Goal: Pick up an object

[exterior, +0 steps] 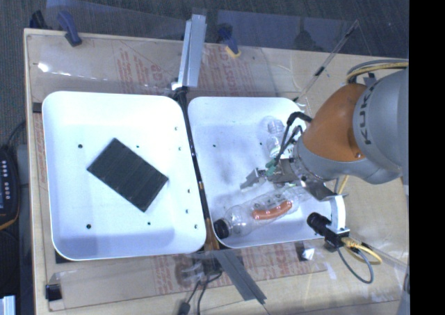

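Looks like the claw (259, 176) is hovering spread open in the right bin (222, 126), lining up a grab, and it's needing to drop onto the clear plastic bottle (261, 213) lying just below it.

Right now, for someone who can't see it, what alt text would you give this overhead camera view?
A grey and orange robot arm reaches from the right into the right white bin, its gripper low over a clear plastic bottle lying near the front. The left white bin holds a dark flat rectangular pad.
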Controlling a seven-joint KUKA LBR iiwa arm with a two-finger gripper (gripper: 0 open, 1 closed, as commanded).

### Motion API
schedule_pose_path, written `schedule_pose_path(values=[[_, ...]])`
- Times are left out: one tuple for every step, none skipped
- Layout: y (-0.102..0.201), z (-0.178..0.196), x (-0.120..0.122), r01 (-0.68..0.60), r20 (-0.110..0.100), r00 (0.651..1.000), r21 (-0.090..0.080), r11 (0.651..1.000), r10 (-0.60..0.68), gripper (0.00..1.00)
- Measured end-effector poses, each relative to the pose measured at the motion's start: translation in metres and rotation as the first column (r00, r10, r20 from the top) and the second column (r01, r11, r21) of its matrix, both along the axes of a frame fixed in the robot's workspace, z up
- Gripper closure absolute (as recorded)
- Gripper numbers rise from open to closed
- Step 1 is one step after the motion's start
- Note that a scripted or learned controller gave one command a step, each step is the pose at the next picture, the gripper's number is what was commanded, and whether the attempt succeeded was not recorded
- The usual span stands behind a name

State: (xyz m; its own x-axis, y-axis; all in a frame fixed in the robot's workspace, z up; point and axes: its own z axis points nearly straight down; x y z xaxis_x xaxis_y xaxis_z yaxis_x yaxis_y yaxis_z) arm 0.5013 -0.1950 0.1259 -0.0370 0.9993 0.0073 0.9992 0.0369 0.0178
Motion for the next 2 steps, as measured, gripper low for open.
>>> schedule_pose_path(values=[[-0.007, 0.011, -0.015, -0.059, -0.013, 0.998, 0.001, 0.998, 0.059, 0.00], [-0.015, 0.032, 0.016, -0.107, -0.019, 0.994, -0.007, 0.994, 0.107, 0.00]])
